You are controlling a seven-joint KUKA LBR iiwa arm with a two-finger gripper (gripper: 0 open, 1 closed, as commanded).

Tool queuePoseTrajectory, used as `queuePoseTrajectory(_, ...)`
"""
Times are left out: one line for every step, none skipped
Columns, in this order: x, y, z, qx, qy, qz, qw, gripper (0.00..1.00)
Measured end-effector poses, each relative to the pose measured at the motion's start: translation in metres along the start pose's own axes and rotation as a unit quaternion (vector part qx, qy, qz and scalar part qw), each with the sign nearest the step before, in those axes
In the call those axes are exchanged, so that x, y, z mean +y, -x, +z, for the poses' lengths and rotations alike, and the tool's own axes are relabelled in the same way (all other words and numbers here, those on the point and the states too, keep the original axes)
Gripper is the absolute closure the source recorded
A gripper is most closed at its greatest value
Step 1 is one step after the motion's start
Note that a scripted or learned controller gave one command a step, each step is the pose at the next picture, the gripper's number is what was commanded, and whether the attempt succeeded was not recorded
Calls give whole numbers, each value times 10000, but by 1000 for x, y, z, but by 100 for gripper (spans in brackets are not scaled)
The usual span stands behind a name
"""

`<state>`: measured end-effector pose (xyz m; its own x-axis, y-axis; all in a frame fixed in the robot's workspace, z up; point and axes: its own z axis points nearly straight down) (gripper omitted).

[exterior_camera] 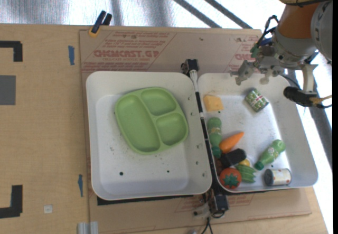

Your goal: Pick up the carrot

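Observation:
The carrot [232, 141] is a small orange piece lying tilted in the right bin [296, 138], near the bin's left side among other toy foods. My gripper [252, 76] hangs over the far edge of that bin, well above and behind the carrot. Its fingers [240, 77] are spread apart and open, with nothing between them. A green striped can [256, 100] lies just below the gripper.
Around the carrot lie a green bottle [214, 130], a black piece [234, 157], a tomato [231, 176] and a yellow wedge [213, 103]. Another green bottle [270, 155] and a silver can [278, 176] sit at front right. The left bin [100, 148] holds a green divided plate [152, 119].

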<state>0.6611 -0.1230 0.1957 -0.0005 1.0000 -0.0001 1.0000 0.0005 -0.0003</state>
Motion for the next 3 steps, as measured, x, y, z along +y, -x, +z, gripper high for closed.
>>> queuePoseTrajectory(-37, -23, 62, 5, -7, -710, 9975, 0)
queuePoseTrajectory(-113, -13, 111, 4, -4, 60, 10000, 0)
queuePoseTrajectory(-149, -23, 111, 4, 2, -13, 10000, 0)
